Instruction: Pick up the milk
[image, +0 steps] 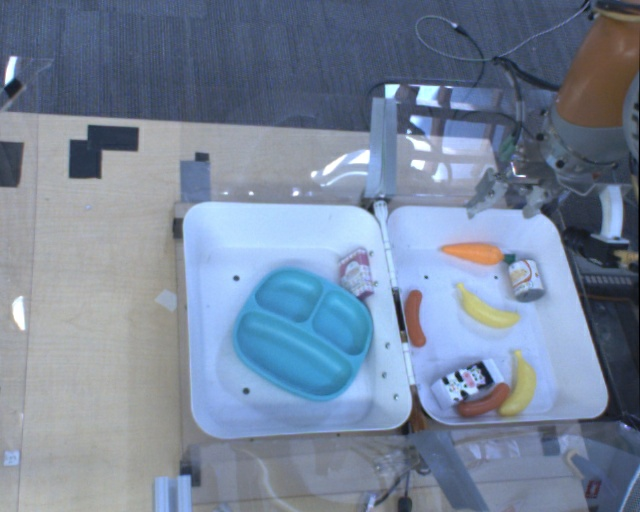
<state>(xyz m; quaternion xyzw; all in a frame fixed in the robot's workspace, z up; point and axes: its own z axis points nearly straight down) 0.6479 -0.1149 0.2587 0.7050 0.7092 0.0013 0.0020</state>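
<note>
The milk (466, 379) is a small white carton with black cow patches. It lies on its side near the front of the right bin (572, 300), touching a brown sausage (483, 402) and close to a banana (519, 384). My gripper (504, 203) hangs over the back rim of the right bin, far behind the milk. Its fingers are spread open with nothing between them.
The right bin also holds a carrot (472, 254), a small can (525, 279), a second banana (486, 307) and a red sausage (414, 318). In the left bin (215, 300) lie a blue divided plate (303, 331) and a reddish packet (356, 272).
</note>
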